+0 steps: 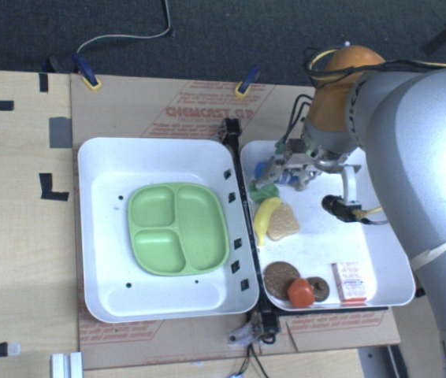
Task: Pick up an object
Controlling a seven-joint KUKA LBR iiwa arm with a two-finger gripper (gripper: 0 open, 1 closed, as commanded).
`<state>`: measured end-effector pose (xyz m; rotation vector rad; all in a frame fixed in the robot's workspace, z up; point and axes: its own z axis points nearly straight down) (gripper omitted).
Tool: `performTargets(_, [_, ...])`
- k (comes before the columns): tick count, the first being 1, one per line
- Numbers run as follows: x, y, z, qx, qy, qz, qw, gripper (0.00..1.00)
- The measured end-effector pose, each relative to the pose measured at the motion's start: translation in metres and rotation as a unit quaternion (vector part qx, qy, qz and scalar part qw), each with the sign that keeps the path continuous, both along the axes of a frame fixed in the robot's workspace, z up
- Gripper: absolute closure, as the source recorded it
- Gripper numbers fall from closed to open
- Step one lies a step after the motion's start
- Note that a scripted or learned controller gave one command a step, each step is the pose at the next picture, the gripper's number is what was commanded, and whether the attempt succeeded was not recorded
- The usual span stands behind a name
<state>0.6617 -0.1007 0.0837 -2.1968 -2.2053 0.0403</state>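
Note:
My gripper [284, 173] is low in the far left corner of the right bin [380, 246], reaching in from the right. Right under it are a blue object [265, 168] and a small green object [263, 193], both partly hidden by the gripper. Whether it touches either, I cannot tell. Just in front of the gripper lie a yellow banana [264, 218] and a tan slice of bread [284, 222], touching each other.
At the right bin's near edge sit a brown round cookie [279, 275], a red tomato [301, 292], a small brown ring [318, 288] and a red-and-white box [350, 282]. The left bin [105, 211] holds a green divided plate [179, 228].

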Motion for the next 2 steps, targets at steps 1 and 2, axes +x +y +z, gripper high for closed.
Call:
performTargets(1, [-0.036, -0.009, 0.002, -0.0016, -0.020, -0.002, 0.9998, 0.00])
performTargets(2, [-0.002, 0.001, 0.000, -0.0019, -0.004, -0.001, 1.0000, 0.00])
